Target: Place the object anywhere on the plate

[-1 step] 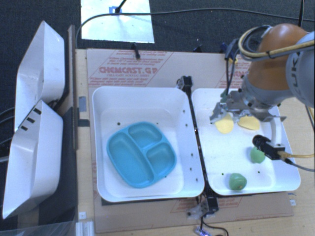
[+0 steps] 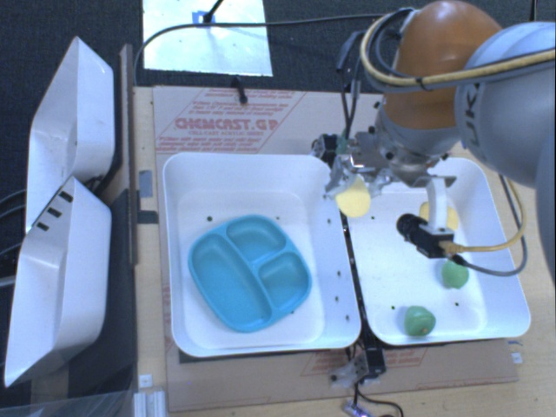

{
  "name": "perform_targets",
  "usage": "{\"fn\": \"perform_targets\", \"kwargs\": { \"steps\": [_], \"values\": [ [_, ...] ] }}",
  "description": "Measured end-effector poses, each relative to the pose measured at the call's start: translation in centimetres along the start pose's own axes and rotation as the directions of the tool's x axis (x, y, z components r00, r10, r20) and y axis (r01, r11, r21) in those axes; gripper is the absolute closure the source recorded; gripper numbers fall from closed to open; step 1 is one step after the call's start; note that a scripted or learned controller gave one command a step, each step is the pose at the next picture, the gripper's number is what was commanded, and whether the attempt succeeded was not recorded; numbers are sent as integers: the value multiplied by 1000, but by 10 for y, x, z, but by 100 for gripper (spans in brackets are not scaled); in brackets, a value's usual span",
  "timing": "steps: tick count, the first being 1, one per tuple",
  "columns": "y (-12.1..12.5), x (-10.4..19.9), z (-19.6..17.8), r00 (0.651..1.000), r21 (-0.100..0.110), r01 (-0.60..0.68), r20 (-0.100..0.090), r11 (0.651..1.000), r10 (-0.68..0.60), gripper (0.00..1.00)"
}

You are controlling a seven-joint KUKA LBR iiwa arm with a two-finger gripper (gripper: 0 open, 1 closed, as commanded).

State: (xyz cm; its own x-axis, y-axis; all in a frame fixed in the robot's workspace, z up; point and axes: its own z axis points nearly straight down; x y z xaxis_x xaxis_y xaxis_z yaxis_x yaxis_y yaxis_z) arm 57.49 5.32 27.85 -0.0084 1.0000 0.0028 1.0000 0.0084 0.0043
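The task object appeared to be a pale yellow rounded piece (image 2: 354,201), possibly a toy food item. It sat at the inner, left edge of the right bin (image 2: 486,324), near that bin's far-left corner and just beside the divide between the two bins. Judged from its look, it was light and smooth, with a curved surface that could slip; a hold across its widest part would be the safest. The tool (image 2: 352,183) hung directly over the piece, touching or nearly touching its top. The wrist housing hid the contact, so whether the tool was wide, narrow or holding the piece could not be told.

The blue divided plate (image 2: 250,272) lay in the left bin (image 2: 187,181), toward that bin's near-left corner, well apart from the piece. Two green rounded objects (image 2: 454,274) (image 2: 419,321) lay toward the near edge of the right bin. A second yellow item (image 2: 427,210) lay partly hidden behind the arm.
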Motion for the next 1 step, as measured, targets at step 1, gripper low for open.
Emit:
{"fn": "perform_targets", "kwargs": {
  "steps": [1],
  "values": [
    [9,25,7,1000,4,-6,2,1000,6,100]
  ]
}}
